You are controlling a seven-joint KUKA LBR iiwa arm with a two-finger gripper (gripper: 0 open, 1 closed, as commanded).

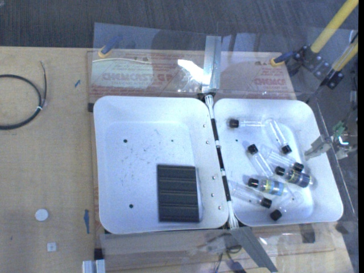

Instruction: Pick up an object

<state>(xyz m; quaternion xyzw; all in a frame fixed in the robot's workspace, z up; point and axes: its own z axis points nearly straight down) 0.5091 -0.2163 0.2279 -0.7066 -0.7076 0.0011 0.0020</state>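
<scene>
Clear vials (267,164) with black caps lie scattered in the right bin (318,209), most of them crowded toward its near right part, some touching or crossing each other. 1 vial (244,123) lies apart near the bin's far left corner, its cap pointing left. 2 of the vials (296,177) near the right wall carry yellowish and bluish bands, and a loose black cap (276,214) sits by the near rim.

The left bin (114,129) holds 1 dark ribbed block (178,193), lying flat in its near right part, close to the divider between the 2 bins. Fine dark specks dot that bin's floor.

My gripper (324,147) shows at the right edge, over the right wall of the right bin, above the vials and apart from them. I cannot tell from here how it is set, and nothing is visibly caught in it.

A black cable (23,104) curls on the wooden bench (45,169) to the far left.
</scene>
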